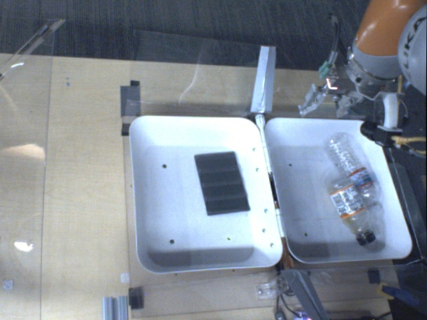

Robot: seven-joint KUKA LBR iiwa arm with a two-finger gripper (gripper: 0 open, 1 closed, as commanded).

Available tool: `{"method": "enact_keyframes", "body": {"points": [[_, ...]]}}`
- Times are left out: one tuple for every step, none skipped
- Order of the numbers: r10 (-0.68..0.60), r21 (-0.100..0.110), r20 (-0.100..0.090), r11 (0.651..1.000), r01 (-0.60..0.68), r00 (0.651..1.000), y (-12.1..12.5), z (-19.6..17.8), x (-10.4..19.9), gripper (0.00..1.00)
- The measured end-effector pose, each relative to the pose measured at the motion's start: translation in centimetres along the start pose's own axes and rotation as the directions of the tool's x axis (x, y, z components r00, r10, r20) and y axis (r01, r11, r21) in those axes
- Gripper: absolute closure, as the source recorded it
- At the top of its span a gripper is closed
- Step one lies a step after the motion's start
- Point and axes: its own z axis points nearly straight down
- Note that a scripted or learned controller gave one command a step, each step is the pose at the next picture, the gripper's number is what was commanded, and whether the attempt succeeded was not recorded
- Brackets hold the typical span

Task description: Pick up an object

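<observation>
1. Nearest the camera, the front rims of two shallow white bins meet at the bench's lower edge, the left bin point(143, 179) and the right bin point(293, 179) touching along their shared side.
2. In the right bin, a clear plastic bottle point(350, 189) lies on its side, its dark cap toward the near right corner, its orange-and-white label around the middle.
3. In the left bin, a flat dark ribbed block point(222, 183) rests near the centre, slightly turned.
4. Beyond the bins, a metal upright point(264, 79) rises from where they join, against the pale wooden bench point(67, 165).
5. Farthest back, at upper right, the grey arm with its orange band point(390, 12) poises the gripper point(327, 102) over the right bin's far rim, fingers spread apart, nothing between them, well apart from the bottle.
</observation>
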Motion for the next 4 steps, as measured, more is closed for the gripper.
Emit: {"method": "enact_keyframes", "body": {"points": [[0.062,-0.001,0.0,0.998,-0.062,0.998,-1.3,4.2,0.0,0.0],[-0.012,-0.003,0.002,1.0,0.012,1.0,-2.9,2.1,-5.0,0.0],[-0.149,-0.032,0.013,0.988,0.149,0.989,-6.5,12.2,-8.0,0.0],[-0.234,-0.01,0.007,0.972,0.234,0.972,-4.3,15.9,-11.1,0.0]]}}
